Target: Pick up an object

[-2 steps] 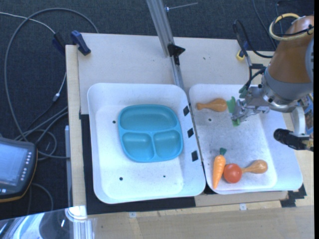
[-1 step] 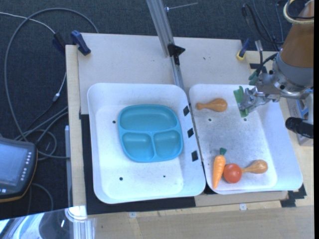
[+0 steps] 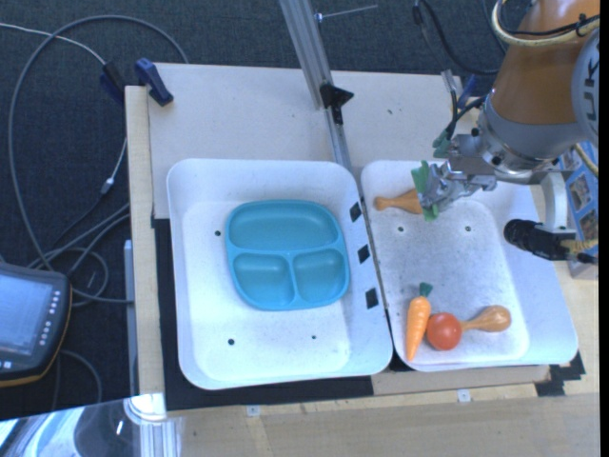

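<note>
Four toy foods lie in the right bin [image 3: 547, 303], the one nearer the table's [image 3: 247, 112] right edge. One orange carrot [image 3: 417, 324] with a green top, one red tomato [image 3: 443, 331] and one tan gourd-shaped piece [image 3: 489, 320] sit bunched along the bin's front edge, the tomato touching both neighbours. A second tan piece [image 3: 400, 202] lies at the bin's back left corner, just beside the gripper [image 3: 436, 194]. Something green shows at the gripper, though I cannot tell whether it is held, nor how the gripper is set. One left bin [image 3: 190, 255] carries one blue divided plate [image 3: 285, 253] with three compartments. One blue clamp [image 3: 152, 81] grips the table's back left corner.
</note>
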Robot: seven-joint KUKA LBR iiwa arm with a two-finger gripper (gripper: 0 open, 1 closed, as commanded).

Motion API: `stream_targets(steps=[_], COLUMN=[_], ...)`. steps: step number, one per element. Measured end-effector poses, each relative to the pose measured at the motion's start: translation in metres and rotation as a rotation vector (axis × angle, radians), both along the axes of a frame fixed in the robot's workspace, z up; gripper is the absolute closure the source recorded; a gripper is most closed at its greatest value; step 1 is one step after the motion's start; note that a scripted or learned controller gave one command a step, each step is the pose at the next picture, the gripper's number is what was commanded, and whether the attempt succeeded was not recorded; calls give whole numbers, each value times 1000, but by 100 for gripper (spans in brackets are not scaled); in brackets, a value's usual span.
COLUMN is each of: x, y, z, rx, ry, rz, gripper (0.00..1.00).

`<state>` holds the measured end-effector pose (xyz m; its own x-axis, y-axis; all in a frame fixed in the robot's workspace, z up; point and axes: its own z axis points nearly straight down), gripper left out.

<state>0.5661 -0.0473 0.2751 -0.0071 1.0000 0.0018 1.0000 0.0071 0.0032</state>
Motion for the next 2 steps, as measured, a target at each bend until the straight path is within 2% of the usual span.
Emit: stream_targets(steps=[1, 2], x=[3, 9], y=[46, 104], z=[-2, -15], rx=[0, 0], ry=[3, 5], rz=[-2, 0], gripper=[100, 100])
